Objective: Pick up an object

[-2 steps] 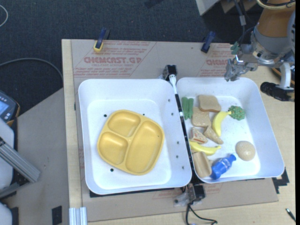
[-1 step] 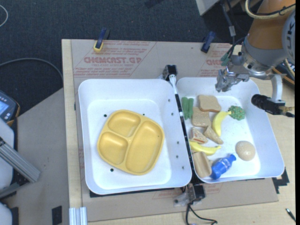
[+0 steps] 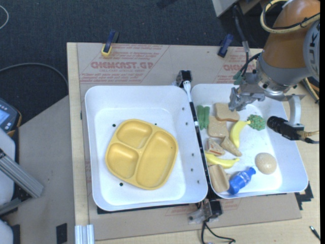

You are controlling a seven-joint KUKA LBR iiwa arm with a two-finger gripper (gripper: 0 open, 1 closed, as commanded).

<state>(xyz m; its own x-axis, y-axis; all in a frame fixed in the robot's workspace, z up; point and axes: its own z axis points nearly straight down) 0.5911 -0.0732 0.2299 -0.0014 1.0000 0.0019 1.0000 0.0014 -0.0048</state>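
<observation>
Where the right bin [image 3: 297,162] holds toy food, hand [image 3: 238,103] over bread slice [image 3: 225,112], finger state unclear

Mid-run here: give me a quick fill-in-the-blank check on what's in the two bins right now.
1. The yellow divided plate lies in the ____ bin.
2. The blue bottle lies near the right bin's ____ edge.
3. The gripper hangs over the ____ bin.
4. The broccoli is coloured ____.

Missing words: left; front; right; green
</observation>
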